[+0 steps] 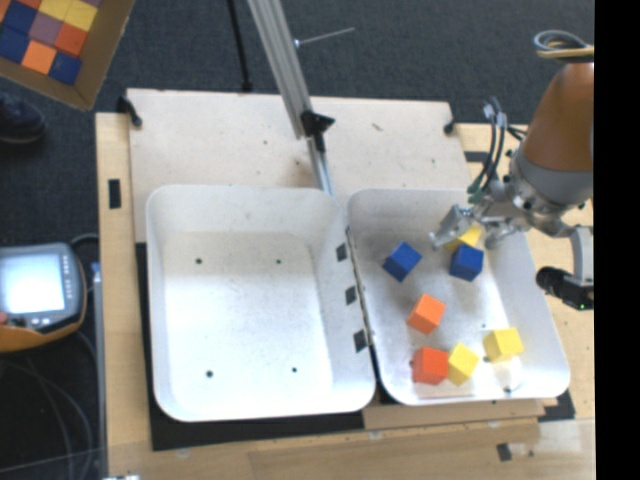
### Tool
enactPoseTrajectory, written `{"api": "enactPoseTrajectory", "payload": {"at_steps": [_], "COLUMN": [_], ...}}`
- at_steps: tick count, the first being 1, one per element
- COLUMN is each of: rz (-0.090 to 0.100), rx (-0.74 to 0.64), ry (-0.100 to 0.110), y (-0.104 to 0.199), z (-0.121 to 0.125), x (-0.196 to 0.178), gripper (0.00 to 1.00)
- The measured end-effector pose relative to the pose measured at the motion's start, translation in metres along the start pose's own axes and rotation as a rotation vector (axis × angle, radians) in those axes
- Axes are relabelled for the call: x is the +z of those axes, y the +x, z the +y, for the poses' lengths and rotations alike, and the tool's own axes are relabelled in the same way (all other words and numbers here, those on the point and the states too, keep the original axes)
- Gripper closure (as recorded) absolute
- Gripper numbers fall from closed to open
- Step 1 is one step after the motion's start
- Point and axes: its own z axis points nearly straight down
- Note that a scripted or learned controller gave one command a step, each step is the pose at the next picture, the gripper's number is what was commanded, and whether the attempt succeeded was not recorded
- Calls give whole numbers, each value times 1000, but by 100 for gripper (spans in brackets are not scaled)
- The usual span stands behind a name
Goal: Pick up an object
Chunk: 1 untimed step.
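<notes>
Sitting at the far side of the right bin (535,363), a yellow cube (468,236) peeks out beneath the jaws (466,230), with a blue cube (466,262) touching it; whether the jaws are wide, narrow or gripping, I cannot tell. Judging by the low hover, this cluster is the target. Counted: two blue, two orange, three yellow cubes. The left bin (245,298) adjoins on the desk (220,133).

Robot lab: bench (200,138), test bins (170,218)
</notes>
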Motion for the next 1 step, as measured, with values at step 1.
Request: {"api": "enactPoseTrajectory", "payload": {"at_steps": [1], "rz": [1], "rx": [2], "ry": [9], "y": [26], "z": [-19], "x": [97], "gripper": [0]}}
